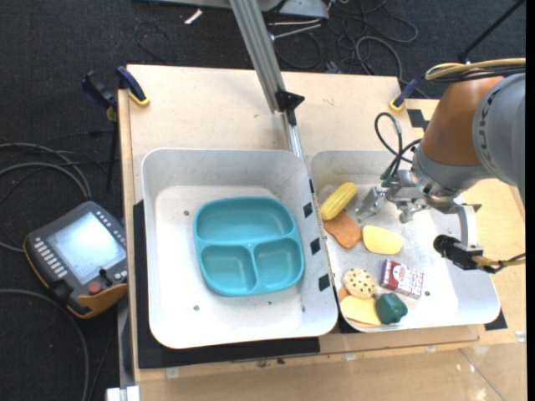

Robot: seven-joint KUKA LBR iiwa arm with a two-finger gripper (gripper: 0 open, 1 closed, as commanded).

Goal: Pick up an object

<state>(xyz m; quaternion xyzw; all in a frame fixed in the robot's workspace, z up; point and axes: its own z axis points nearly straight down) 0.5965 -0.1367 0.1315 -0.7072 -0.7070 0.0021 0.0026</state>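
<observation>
In the right bin [468, 295] lie several small items: a yellow corn cob [338, 200], an orange slab [343, 231], a pale yellow wedge [383, 241], a chocolate-chip cookie [360, 282], a red and white carton [403, 279], a dark green lump [390, 308] and a flat yellow piece [358, 310]. My gripper [387, 208] hangs over the upper middle of this bin, just above the yellow wedge and right of the corn. Its two fingers [366, 208] are spread apart with nothing between them.
The left bin [167, 224] holds a teal three-compartment tray [248, 245]. A slanted metal pole [261, 44] crosses the bench's back toward the bins' shared wall. A teach pendant [75, 257] lies on the floor at left. Cables hang by the wrist at right.
</observation>
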